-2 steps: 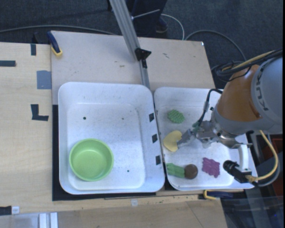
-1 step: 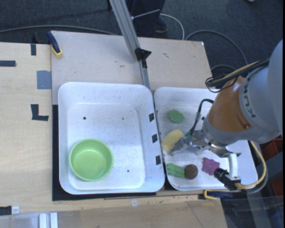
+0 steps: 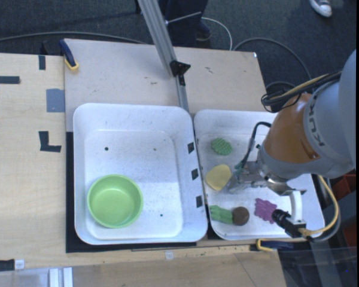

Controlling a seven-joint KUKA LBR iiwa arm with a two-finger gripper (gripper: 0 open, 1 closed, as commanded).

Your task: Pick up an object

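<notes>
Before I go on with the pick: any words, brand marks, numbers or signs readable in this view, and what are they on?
"KU": dark letters on the orange band above the wrist, cut off by the grey arm shell.
Nothing readable on the green bowl, the bins or the bench; its dark tape pieces carry no text.

Left bin [image 3: 131, 115] mostly open floor, green bowl [image 3: 115, 200] in near-left corner; right bin [image 3: 227, 119] crowded, far strip free
</notes>
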